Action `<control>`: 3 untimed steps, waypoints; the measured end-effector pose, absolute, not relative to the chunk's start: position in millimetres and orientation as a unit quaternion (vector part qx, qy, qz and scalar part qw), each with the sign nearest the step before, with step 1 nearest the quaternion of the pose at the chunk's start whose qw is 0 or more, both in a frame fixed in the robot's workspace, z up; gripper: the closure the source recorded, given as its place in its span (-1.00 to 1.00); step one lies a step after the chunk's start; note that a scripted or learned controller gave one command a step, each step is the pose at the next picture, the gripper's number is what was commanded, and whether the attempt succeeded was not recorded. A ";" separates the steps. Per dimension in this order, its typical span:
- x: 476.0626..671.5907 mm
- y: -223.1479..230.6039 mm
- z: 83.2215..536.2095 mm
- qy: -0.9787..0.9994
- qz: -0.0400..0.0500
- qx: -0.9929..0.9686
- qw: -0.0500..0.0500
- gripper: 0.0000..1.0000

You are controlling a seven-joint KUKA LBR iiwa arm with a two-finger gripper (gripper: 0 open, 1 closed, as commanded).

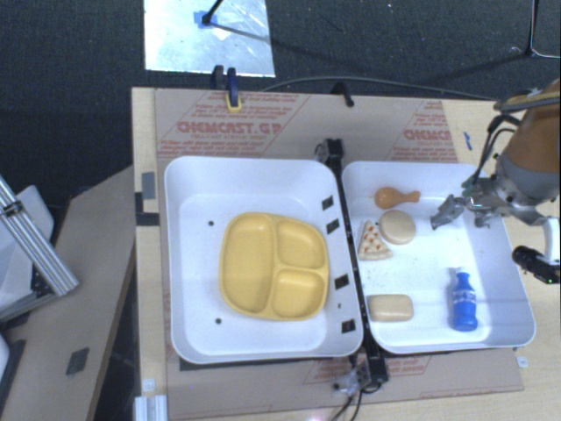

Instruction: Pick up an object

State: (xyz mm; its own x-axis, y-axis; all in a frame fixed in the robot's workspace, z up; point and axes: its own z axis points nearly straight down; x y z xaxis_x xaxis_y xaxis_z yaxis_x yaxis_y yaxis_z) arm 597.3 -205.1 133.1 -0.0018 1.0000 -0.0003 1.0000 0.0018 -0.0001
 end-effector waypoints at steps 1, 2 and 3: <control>597.7 -204.6 82.4 0.708 0.000 0.706 0.000 -1.00; 599.3 -205.2 96.1 0.708 0.001 0.706 0.003 1.00; 603.2 -206.2 140.1 0.708 0.001 0.706 0.003 1.00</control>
